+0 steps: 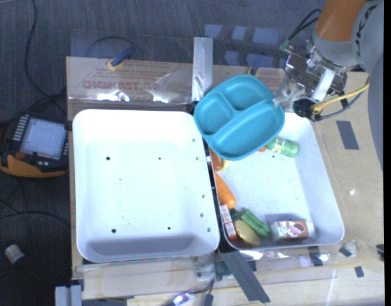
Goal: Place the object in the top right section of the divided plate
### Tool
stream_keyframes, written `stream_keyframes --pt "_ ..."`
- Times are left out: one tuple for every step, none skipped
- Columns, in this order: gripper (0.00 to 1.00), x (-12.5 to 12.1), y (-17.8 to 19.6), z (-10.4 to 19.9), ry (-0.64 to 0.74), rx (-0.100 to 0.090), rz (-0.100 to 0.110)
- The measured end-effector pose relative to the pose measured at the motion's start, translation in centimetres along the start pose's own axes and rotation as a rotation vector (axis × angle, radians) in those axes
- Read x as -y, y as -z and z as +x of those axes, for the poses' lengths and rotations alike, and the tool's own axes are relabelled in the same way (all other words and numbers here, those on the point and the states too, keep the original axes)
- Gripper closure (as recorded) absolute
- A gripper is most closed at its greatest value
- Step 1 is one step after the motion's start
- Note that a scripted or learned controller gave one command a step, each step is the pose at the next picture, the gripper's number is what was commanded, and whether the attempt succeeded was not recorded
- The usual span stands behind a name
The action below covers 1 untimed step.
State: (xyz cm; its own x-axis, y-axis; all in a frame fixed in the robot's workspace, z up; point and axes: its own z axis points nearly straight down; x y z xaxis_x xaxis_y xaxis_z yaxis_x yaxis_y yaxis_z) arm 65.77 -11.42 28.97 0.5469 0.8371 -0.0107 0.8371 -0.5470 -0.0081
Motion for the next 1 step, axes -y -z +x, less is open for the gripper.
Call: stream_keyframes --pt "1.00 -5.52 3.81 -6.45 -0.156 -0.006 -0.005"
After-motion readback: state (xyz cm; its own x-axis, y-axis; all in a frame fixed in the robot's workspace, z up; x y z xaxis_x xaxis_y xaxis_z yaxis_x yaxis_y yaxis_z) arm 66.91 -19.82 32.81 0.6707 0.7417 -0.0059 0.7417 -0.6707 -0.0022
